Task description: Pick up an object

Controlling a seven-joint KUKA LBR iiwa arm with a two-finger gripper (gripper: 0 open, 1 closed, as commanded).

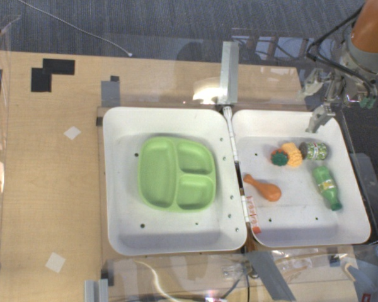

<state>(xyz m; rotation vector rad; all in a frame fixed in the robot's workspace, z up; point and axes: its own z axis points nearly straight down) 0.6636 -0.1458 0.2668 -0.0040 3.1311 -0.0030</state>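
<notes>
Two white bins sit side by side on the bench. The left bin [123, 168] holds a green divided plate [176, 173]. The right bin [340, 228] holds an orange drumstick [263, 187], a corn cob [287, 155], a small can [314, 150] and a green bottle [326, 187] — the gripper [321, 115] hangs over its far right corner, nothing between its fingers.

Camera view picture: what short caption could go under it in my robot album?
Robot claw hovers over the right bin's far edge, near a toy corn, green bottle and drumstick; green tray waits left.
</notes>
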